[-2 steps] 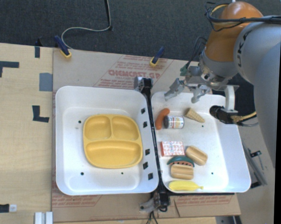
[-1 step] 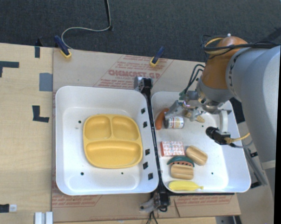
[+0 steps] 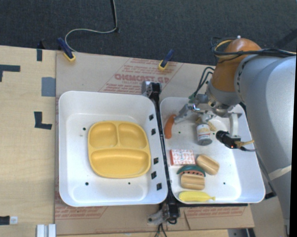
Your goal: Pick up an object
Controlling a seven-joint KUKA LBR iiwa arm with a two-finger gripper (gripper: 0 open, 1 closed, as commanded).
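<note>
The gripper hangs over the right bin's upper edge, just above a small can; I cannot tell its state. A sausage lies near the divider; open floor sits lower right.

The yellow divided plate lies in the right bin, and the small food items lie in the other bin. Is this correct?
Not quite. The camera view shows the yellow divided plate in the left bin; the small food items, such as the banana and the can, lie in the right bin.
</note>
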